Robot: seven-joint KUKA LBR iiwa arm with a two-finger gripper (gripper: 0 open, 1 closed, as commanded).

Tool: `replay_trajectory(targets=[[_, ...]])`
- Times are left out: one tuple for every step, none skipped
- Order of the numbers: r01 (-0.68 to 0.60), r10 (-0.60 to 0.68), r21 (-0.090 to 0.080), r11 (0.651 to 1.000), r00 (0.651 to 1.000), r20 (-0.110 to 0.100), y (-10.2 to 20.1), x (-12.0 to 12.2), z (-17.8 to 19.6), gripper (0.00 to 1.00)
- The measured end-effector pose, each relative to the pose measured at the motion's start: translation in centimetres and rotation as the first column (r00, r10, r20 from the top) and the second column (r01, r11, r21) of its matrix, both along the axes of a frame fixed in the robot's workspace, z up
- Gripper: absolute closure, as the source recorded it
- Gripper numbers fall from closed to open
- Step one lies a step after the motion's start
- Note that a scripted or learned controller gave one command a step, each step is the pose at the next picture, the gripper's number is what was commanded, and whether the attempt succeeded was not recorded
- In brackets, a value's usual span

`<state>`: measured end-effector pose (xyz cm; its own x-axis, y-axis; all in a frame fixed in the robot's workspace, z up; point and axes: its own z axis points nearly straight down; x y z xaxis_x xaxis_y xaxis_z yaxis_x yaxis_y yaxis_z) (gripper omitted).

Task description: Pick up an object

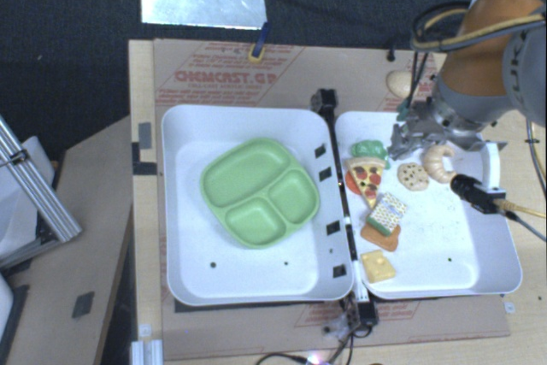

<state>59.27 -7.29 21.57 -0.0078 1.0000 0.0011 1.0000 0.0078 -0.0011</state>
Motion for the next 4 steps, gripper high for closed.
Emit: replay_trajectory(targets=[[-0.001, 0.001, 0.001, 1.0, 1.0, 0.001, 4.9, -1.9, 1.2, 1.0], [0.0, 0.0, 0.0, 1.0, 1.0, 0.001, 9.6, -3.6, 2.0, 1.0], [0.0, 0.0, 0.0, 1.0, 1.0, 0.001, 14.4, -3.9, 1.1, 1.0], [0.001, -0.001, 0.0, 1.0, 1.0, -0.001, 16.2, -6.3, 0.9, 1.0]])
